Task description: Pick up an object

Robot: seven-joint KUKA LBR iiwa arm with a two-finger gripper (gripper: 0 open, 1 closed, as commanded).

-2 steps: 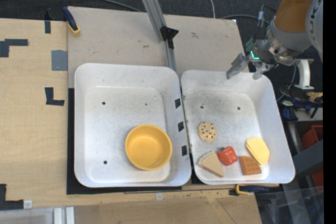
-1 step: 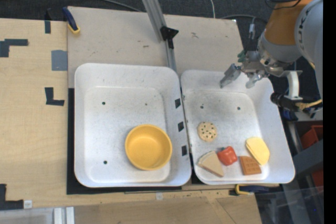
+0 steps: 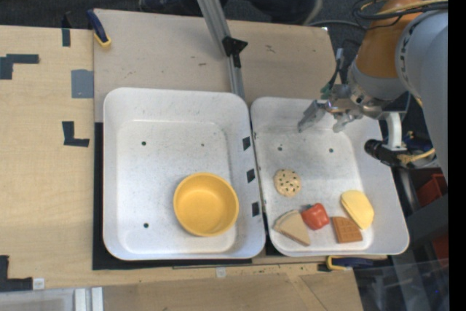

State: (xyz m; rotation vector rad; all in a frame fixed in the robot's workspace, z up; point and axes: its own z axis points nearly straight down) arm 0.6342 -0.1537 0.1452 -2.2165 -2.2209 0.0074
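One yellow bowl [image 3: 206, 204] (five food items [image 3: 287, 183], seemingly)

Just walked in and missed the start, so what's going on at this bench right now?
A grey robot arm reaches in from the right, its gripper open over the far end of the right bin, holding nothing. The cookie, tomato, cracker, bread slice and yellow piece lie untouched near that bin's front. A yellow bowl sits in the left bin.

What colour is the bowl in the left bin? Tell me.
Yellow. The bowl shows plainly in the camera view, near the left bin's front right corner.
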